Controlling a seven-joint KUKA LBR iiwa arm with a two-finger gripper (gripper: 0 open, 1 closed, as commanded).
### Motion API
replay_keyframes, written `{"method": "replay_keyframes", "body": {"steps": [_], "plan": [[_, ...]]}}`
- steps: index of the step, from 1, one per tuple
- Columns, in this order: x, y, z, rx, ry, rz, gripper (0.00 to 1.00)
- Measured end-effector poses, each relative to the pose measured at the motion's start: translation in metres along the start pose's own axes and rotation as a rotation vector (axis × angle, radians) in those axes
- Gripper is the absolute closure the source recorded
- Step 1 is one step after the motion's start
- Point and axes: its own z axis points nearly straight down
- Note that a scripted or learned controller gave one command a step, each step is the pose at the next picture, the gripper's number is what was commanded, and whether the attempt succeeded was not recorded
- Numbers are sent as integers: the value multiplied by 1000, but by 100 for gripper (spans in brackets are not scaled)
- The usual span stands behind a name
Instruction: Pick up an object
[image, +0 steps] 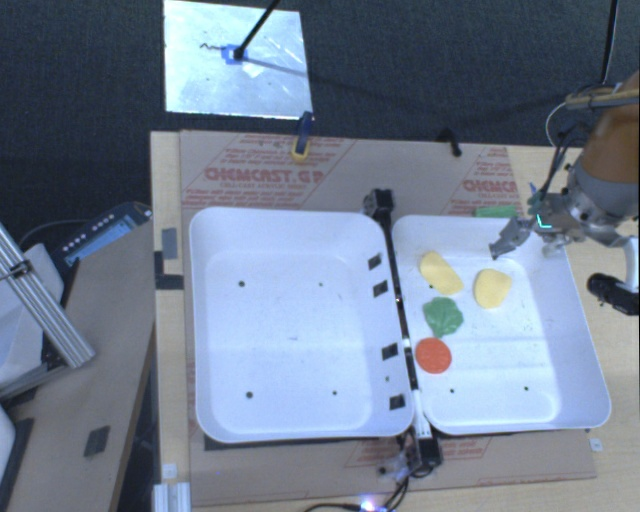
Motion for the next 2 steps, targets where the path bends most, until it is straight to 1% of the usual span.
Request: {"method": "replay_keyframes", "body": {"steps": [1, 2], "plan": [[72, -27, 114, 7, 5, -5, 0], [67, -24, 97, -4, 0, -1, 100]]}}
